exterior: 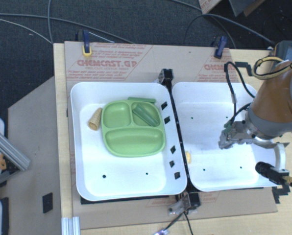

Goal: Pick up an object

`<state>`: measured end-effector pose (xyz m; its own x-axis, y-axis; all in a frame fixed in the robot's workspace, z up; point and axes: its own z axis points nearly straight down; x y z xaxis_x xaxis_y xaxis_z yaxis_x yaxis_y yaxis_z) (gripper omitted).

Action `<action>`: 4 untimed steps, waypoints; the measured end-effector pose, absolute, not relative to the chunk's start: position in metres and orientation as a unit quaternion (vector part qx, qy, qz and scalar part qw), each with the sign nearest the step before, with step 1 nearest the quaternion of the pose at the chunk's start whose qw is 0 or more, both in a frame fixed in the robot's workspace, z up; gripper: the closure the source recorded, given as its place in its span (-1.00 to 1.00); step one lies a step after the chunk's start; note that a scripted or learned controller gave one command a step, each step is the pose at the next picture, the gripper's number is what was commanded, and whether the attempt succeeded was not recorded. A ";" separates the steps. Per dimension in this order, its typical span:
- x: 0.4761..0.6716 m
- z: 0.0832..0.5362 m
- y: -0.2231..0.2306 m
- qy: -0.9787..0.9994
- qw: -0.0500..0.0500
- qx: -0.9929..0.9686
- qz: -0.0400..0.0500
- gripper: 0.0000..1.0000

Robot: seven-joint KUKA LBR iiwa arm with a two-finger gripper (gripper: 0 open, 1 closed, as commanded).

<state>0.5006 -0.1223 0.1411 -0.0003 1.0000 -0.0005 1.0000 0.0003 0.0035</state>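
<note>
- The gripper [226, 142] sits low in the right bin [205, 173]; its wrist hides the fingers, so grip and contents cannot be told.
- A green divided plate [131, 131] lies in the left bin [121, 180], a tan cone [94, 119] touching its left edge.
- A dark green piece [147, 114] rests in the plate's upper right compartment.

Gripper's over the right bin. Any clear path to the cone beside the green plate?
Probably yes. The cone lies apart in the left bin, just off the green plate, nothing on it. The gripper must cross the divider and plate.
</note>
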 end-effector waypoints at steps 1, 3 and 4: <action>0.507 0.204 -0.124 0.708 0.003 0.707 0.002 1.00; 0.511 0.200 -0.069 0.709 -0.002 0.705 0.000 1.00; 0.521 0.200 -0.023 0.709 -0.001 0.705 0.001 1.00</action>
